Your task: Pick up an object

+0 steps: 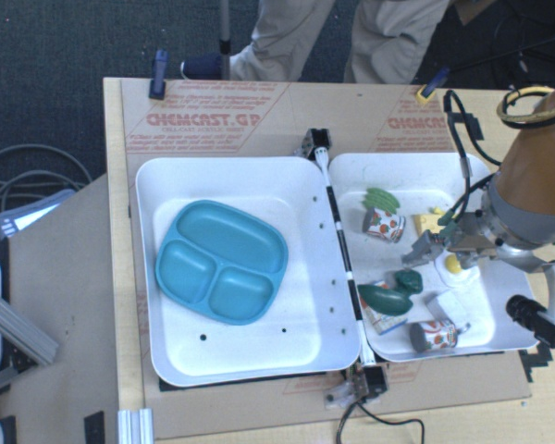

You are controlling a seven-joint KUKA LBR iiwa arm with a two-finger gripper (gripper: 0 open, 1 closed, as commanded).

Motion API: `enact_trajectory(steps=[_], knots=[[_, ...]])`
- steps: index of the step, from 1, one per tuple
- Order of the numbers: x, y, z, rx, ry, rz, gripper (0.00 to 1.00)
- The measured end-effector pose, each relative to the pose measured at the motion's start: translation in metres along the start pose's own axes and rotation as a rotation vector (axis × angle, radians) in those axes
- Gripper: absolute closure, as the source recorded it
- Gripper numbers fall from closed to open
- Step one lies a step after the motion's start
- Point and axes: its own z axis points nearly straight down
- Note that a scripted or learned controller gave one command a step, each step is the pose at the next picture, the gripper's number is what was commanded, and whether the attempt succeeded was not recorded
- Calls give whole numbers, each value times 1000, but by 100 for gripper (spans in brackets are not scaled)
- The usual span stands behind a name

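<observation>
Bench bears two white bins; gripper (441, 245), grip state indiscernible, hangs mid right bin (351, 178); centre over yellow piece (432, 220) before descending

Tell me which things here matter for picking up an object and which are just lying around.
For the job:
pincer
green toy
patterned cup
teal toy
fallen patterned cup
right bin

Lying about:
blue divided plate
left bin
cables

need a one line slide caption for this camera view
Arm's tool hangs over the cluttered right bin of small objects, while a blue divided plate lies alone in the left bin.
</observation>
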Motion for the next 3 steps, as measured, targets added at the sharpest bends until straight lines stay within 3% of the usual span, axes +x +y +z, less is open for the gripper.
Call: enact_trajectory(steps=[1,2,3], knots=[[-8,51,109,-1,0,1,0],[-9,-6,132,-2,-1,2,0],[-4,23,132,-4,-2,0,0]])
